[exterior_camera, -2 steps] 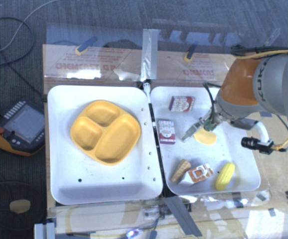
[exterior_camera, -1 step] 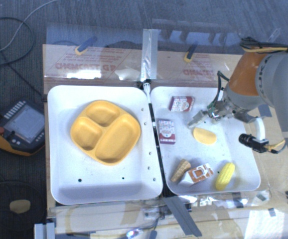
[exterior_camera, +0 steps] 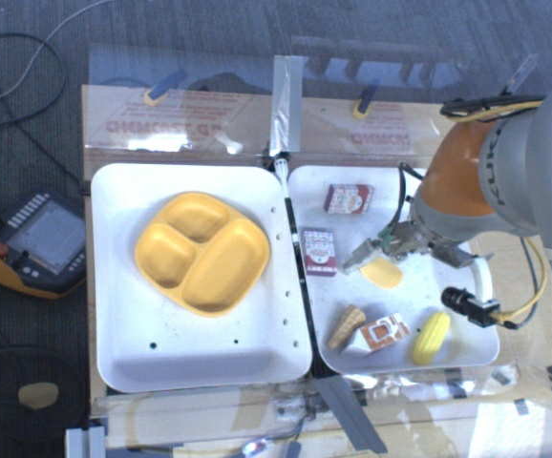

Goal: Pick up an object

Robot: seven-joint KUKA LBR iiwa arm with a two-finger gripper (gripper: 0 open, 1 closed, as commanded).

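The pale yellow disc (exterior_camera: 383, 274), the likeliest object for this pick, is lying in the right bin (exterior_camera: 486, 351), just under the end effector (exterior_camera: 376, 253), which is hanging low over it. Whether the end effector is gripping anything cannot be told from this angle, so the lift is judged as not yet done. The other items, among them a yellow corn cob (exterior_camera: 431, 338) and a red box (exterior_camera: 347, 199), are lying loose around it.
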